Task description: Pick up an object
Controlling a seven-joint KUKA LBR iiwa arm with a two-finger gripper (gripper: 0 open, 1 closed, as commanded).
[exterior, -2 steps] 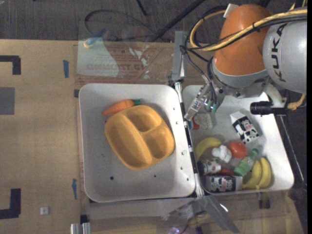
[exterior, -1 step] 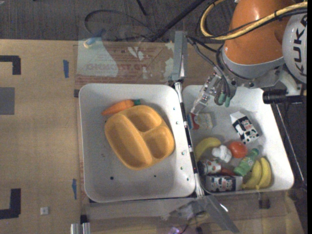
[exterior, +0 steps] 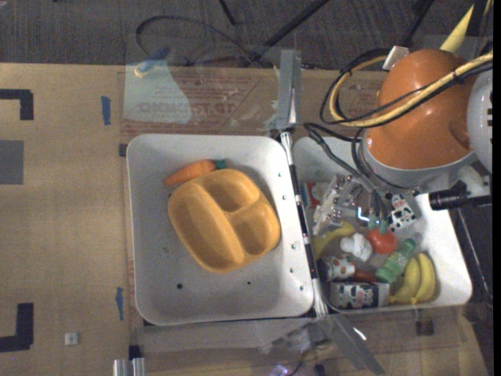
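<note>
The small objects lay crowded in the right bin point(exterior: 458, 245): two bananas point(exterior: 418, 279) against its right wall, one green bottle point(exterior: 395, 262) beside them, one milk carton point(exterior: 359, 294) at its front edge. The gripper point(exterior: 351, 202) hung over that bin's left half; its fingers' state I cannot tell. Left of that bin, the left bin point(exterior: 149, 233) held one yellow divided tray point(exterior: 223, 219) and one carrot point(exterior: 190, 171), with open floor around.

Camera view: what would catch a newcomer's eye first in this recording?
First, the big yellow divided plate in the middle of the left bin, with a toy carrot against its upper-left edge. Then the arm's orange band looming over the right bin, its claw low over a crowded heap of toy food that includes bananas and a small milk carton.
</note>
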